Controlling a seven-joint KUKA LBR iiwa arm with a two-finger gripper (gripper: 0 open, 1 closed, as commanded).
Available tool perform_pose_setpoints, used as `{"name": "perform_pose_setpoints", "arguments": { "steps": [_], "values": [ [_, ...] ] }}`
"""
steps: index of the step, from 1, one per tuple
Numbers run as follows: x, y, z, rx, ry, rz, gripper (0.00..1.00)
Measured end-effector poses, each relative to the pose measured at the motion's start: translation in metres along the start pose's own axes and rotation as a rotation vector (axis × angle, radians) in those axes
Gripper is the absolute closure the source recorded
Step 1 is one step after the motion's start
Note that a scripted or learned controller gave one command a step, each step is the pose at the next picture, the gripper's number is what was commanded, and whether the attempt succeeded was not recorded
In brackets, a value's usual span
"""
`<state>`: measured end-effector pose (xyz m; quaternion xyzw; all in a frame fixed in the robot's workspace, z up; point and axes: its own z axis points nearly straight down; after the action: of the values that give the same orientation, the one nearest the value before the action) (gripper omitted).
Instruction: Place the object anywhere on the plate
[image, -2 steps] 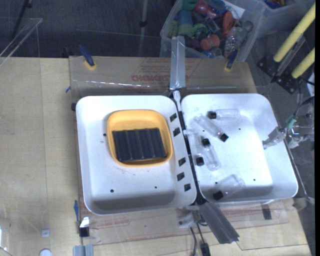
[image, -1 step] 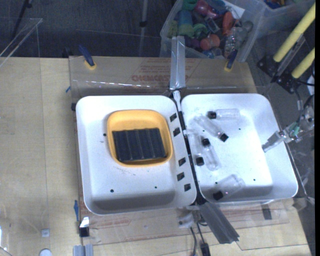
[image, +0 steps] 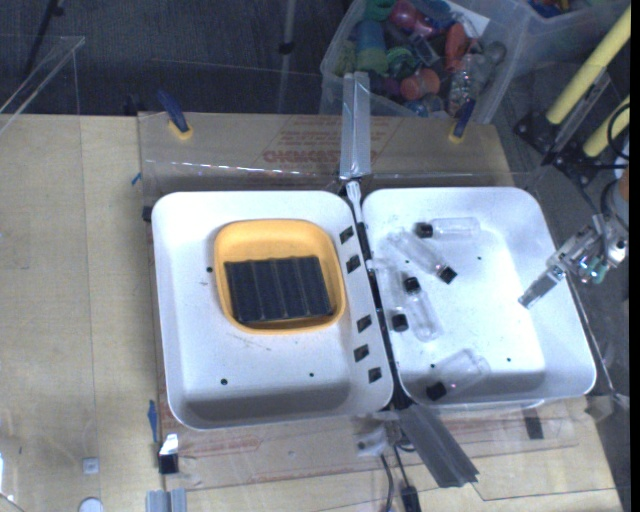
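Several clear bottles (image: 440, 262) lie left of the gripper (image: 540, 290); its state cannot be told. Slippery plastic could be missed.

We see a robotics laboratory. A pale wooden bench (image: 70, 300) carries two shallow white bins (image: 190, 400) set side by side, fixed in place with blue clamps (image: 177, 118) and a clear sheet (image: 250, 150). Behind stands a transparent tub (image: 345, 60) of mixed coloured test objects (toys, by the look of them). Cables (image: 395, 480) trail off the front edge.
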<state>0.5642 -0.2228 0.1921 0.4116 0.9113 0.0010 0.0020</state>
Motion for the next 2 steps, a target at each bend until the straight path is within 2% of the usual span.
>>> {"name": "perform_pose_setpoints", "arguments": {
  "steps": [1,2],
  "values": [
    [0.002,-0.005,-0.029,-0.001,-0.002,0.016,0.00],
    [-0.002,0.004,-0.011,0.000,0.001,-0.289,0.00]
  ]
}}
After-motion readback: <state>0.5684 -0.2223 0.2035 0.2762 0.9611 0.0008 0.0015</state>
